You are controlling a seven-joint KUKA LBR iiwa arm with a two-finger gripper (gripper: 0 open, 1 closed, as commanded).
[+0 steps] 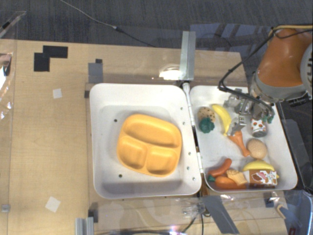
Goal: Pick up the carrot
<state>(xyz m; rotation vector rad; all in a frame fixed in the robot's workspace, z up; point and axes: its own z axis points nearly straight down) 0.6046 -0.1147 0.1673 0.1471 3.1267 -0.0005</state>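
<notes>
Nearest the camera, at the six o'clock rim of the right bin [288, 180], lies a crowd of toy food: a red sausage [219, 167], a small printed carton [261, 178] and a yellow banana [259, 166] above the carton. An orange-red piece sits at the bin's seven o'clock corner, too jumbled to name. Just past these, a pale egg [257, 149] rests at about four o'clock in the bin.

The carrot [238, 141] lies touching the egg's ten o'clock side, near the bin's centre, slanting from ten toward four o'clock. Directly above its upper end hangs the gripper [239, 127]; whether its fingers stand apart or pinched cannot be told from this slanted view, and nothing shows the carrot held.

Further on, a small can [258, 127] stands at the gripper's three o'clock, a second banana [222, 117] and a green piece [207, 126] at its nine o'clock, with a speckled cookie [206, 114] beyond. In the left bin [102, 131] sits a yellow divided tray [148, 144].

This looks like the approach-and-descend step. The next move likely calls for settling straight down astride the carrot's thin end, clear of egg and can, then closing and lifting.
</notes>
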